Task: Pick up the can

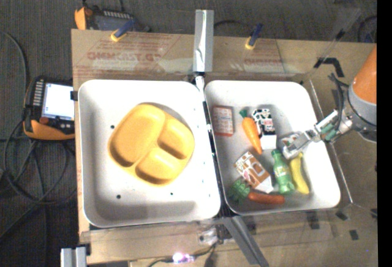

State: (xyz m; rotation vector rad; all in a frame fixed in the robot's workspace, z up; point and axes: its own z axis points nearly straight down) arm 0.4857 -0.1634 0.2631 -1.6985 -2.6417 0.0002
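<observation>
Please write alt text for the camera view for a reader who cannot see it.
The tool hovers over the right bin above a green bottle and banana, near a carrot; the left bin holds a yellow tray.

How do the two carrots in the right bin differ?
The upper carrot is light orange and stubby, lying nearly lengthwise up the bin; the lower carrot is darker, reddish, slimmer, and lies crosswise near the front wall. The upper one sits beside the black-and-white box; the lower one lies under the green bottle. Both lie flat in the right bin.
</observation>
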